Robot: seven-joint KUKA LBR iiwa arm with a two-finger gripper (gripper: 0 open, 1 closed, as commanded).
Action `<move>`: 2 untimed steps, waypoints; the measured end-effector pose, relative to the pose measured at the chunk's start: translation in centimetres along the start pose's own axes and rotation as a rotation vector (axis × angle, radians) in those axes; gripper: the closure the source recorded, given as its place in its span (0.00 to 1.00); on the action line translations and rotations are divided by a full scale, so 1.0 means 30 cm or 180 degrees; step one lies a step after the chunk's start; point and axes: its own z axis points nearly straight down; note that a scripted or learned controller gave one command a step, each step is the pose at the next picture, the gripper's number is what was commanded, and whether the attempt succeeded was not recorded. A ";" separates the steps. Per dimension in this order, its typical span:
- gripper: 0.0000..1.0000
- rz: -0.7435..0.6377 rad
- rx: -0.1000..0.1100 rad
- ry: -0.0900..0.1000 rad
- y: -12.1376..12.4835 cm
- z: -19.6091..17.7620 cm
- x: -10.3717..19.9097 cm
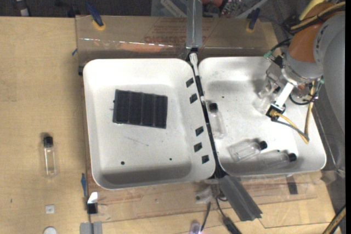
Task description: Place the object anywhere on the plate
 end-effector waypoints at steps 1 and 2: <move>1.00 0.1021 0.0000 0.0010 -0.227 0.000 -0.064; 1.00 0.1798 0.0003 0.0011 -0.410 0.001 -0.042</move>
